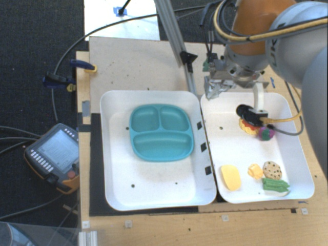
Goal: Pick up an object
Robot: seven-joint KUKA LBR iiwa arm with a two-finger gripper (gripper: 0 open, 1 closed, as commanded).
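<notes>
With the gripper [212,90] hanging over the right bin's [300,160] far corner, open or clenched impossible to tell, the approach seems in hand; next it must cross to the yellow block [230,177], well apart toward the front rim, and descend.

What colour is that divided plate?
Teal; the plate shows best in the camera view.

Plate [161,133] in left bin [119,181]

Purple-yellow item [265,133] partly beneath the arm [300,40]
</notes>
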